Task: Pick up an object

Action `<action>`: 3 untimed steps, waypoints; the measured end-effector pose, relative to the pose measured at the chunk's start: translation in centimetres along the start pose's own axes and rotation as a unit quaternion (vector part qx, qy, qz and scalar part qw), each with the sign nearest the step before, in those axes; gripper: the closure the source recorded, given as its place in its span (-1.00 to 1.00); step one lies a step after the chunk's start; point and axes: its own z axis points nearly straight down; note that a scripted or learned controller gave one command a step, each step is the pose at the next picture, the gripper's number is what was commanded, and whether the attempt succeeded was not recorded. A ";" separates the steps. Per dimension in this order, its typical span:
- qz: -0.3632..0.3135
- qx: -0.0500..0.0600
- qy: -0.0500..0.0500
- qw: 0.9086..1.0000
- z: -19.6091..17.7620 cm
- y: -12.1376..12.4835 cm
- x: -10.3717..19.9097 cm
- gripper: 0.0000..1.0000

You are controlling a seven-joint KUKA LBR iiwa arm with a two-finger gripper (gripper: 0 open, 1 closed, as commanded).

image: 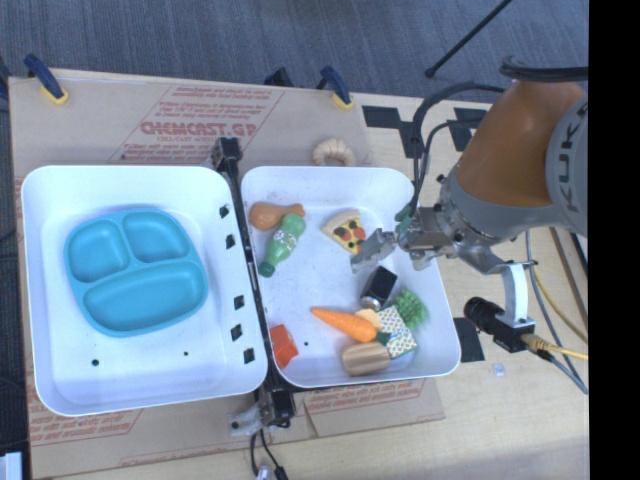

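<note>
A: How is the arm (520, 158) placed over the right bin (300, 368)?

B: The gripper (383, 251) is seen mid-bin; whether its fingers are parted cannot be told, and nothing is seen held.

A: And the target?

B: A black block (379, 286) is judged likeliest, just at its 6 o'clock. The smooth carrot (343, 322) is laid crosswise at 7, the flat pizza slice (348, 230) at 10.

Near the gripper (378, 251): yellow pizza slice (346, 231) with red dots, black block (379, 286). Farther off: orange carrot (343, 323), green bottle (281, 244), blue plate (135, 269).
</note>
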 end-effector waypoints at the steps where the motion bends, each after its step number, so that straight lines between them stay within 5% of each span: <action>1: -0.080 0.001 0.001 0.997 14.0 -1.4 1.9 -1.00; 2: -0.080 -0.003 -0.003 0.997 17.5 -1.9 3.6 -1.00; 3: -0.084 -0.001 -0.001 0.997 16.5 -1.9 3.8 1.00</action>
